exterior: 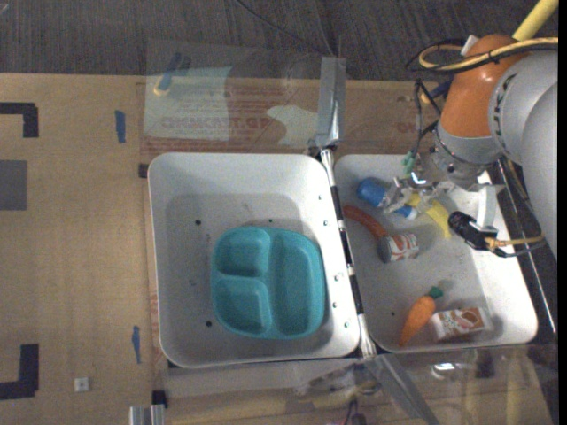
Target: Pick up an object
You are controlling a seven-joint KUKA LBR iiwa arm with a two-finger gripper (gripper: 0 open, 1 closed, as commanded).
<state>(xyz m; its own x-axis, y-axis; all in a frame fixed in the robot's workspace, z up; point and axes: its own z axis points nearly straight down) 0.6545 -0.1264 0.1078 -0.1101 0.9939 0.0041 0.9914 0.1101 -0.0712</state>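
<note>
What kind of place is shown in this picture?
Probably a robotics lab bench for pick-up tests: two white bins sit on a taped board, toy food such as a carrot lies in the right bin, and the claw hangs above it.

Faint reddish print on the clear sheet point(232, 104) and carton point(459, 323) is unreadable.

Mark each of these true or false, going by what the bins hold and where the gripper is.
1. The teal divided tray lies in the left bin. True.
2. The carrot lies in the left bin. False: it lies in the right bin.
3. The gripper is over the right bin. True.
4. The small carton stands on the teal tray. False: it lies beside the carrot.
</note>
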